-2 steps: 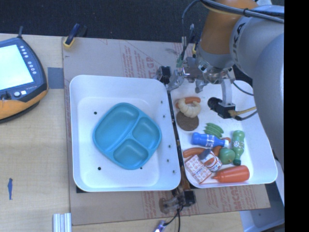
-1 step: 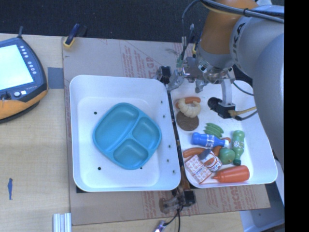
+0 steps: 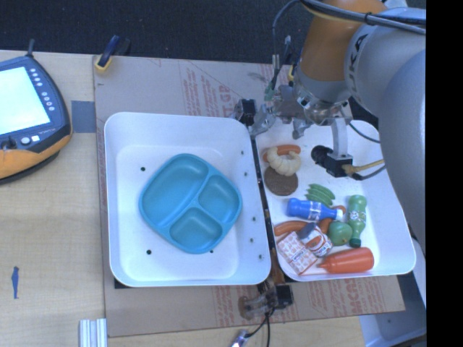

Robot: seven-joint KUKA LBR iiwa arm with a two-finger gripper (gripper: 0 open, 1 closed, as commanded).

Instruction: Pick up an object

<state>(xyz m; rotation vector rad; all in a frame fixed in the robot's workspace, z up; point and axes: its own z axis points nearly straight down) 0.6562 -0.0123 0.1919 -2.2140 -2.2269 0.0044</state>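
Note:
The right bin (image 3: 394, 215) holds several small items. A tan bun with a red sausage (image 3: 283, 159) lies at its far left, with a brown disc (image 3: 281, 183) just below it. Further down are green pea pods (image 3: 320, 192), a blue bottle (image 3: 311, 210), a green bottle (image 3: 356, 212), a red-and-white packet (image 3: 296, 251) and an orange-red carrot-like piece (image 3: 347, 260). My gripper (image 3: 318, 132) hangs over the far end of this bin, just right of the bun, under the orange wrist band (image 3: 336, 35). Nothing shows held in it.
The left bin (image 3: 123, 194) carries a blue divided plate (image 3: 190, 202). A teach pendant (image 3: 29, 114) rests on the bench at the far left. A black cable (image 3: 362, 166) trails beside the gripper. The grey arm (image 3: 398, 100) covers the right bin's far right corner.

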